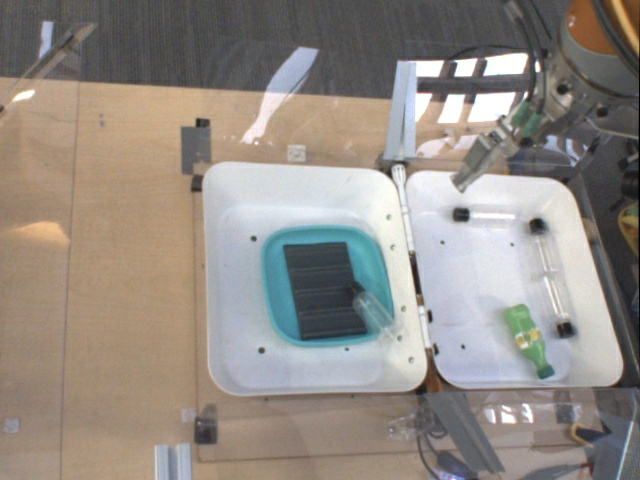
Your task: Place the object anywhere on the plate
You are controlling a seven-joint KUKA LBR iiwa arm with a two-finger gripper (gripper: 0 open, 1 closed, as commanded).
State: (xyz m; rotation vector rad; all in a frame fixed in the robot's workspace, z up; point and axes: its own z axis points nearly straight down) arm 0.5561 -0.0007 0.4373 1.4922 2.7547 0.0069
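A teal plate (275, 268) sits in the middle of the left bin (230, 358). A dark grey ridged slab (320, 290) lies flat on the plate. A small clear vial with a black cap (372, 308) rests across the plate's lower right rim, touching the slab's corner. My gripper (468, 176) hangs over the top left corner of the right bin (470, 358), pointing down and left, well apart from the plate. Nothing shows in it.
The right bin holds a green bottle (527, 338) near its lower right. A clear tube with black caps (495, 216) lies along the top and another clear tube (550, 278) runs down the right side. A metal post (403, 108) stands behind the bins' seam.
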